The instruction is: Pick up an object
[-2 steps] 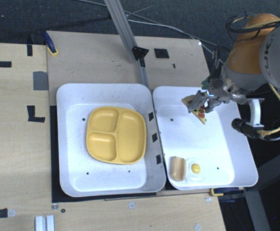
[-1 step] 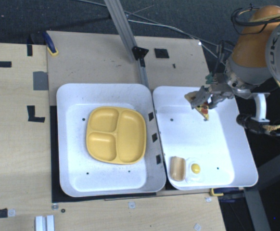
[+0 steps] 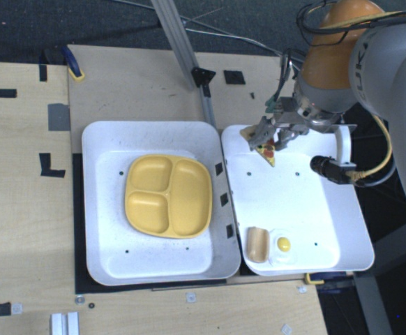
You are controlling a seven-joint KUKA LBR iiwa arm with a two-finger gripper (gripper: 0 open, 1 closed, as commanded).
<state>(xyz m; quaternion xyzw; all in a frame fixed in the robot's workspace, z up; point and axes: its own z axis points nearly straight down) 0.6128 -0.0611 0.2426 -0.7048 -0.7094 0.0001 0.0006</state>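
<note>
The arm reaches in from the right and its claw (image 3: 267,139) sits low over the far left corner of the right bin (image 3: 328,208), with a small red-and-yellow wedge-shaped object (image 3: 268,155) right at its tip. The wedge appears to hang just below the fingers, but whether they actually pinch it or merely touch it cannot be told, nor can their spread be made out. That corner placement leaves little room, since the bin's raised rim and the divider between the bins lie just beside the claw. Near the front edge of the same bin lie a tan bread-like piece (image 3: 257,243) and a fried egg toy (image 3: 282,245), side by side and well apart from the claw. The left bin (image 3: 105,187) holds a yellow divided plate (image 3: 169,195), lying flat and out of the way.
</note>
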